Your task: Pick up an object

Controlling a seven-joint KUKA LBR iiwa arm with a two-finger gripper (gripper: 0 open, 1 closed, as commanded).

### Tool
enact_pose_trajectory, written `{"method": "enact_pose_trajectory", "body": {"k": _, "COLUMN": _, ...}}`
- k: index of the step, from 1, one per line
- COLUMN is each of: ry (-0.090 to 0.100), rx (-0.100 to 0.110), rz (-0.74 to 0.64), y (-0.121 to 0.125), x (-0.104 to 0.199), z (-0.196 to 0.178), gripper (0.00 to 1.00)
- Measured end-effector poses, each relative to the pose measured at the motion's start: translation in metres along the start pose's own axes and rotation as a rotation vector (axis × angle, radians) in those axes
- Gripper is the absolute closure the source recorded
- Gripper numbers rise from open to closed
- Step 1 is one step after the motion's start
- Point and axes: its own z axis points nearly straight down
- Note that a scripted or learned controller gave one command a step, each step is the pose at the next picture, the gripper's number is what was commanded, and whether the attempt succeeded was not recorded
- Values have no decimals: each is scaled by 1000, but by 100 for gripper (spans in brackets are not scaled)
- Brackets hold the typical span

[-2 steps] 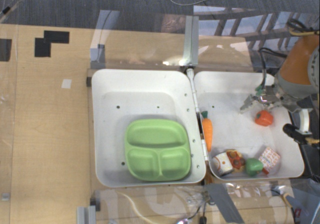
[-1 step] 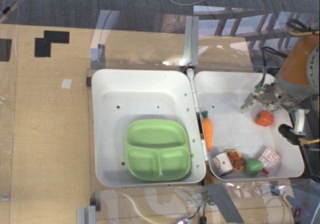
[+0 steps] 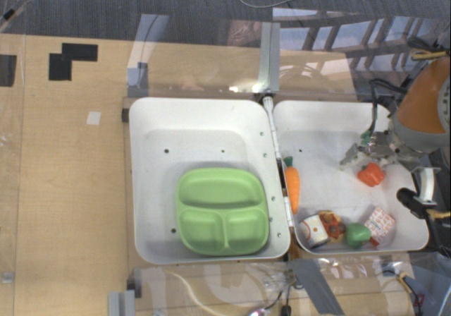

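My gripper [image 3: 368, 160] hangs over the right bin [image 3: 317, 131], in its right half. Its grey fingers are spread apart, so it is open. An orange-red object [image 3: 371, 175] lies on the bin floor just below the fingertips, not held between them. A carrot [image 3: 292, 188] lies along the bin's left wall. At the front of the bin sit a small round jar [image 3: 315, 229], a green object [image 3: 357, 235] and a red-and-white packet [image 3: 380, 224].
A green divided plate [image 3: 222, 210] lies in the left bin [image 3: 162, 131], toward the front. The orange-banded arm [image 3: 426, 113] comes in from the right over the right bin's rim. A metal divider [image 3: 276, 159] separates the two bins.
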Motion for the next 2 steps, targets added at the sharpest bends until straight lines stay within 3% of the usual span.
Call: {"method": "enact_pose_trajectory", "body": {"k": 2, "ry": 0, "rx": -3, "rz": 95, "y": -28, "x": 1, "z": -1, "gripper": 0}}
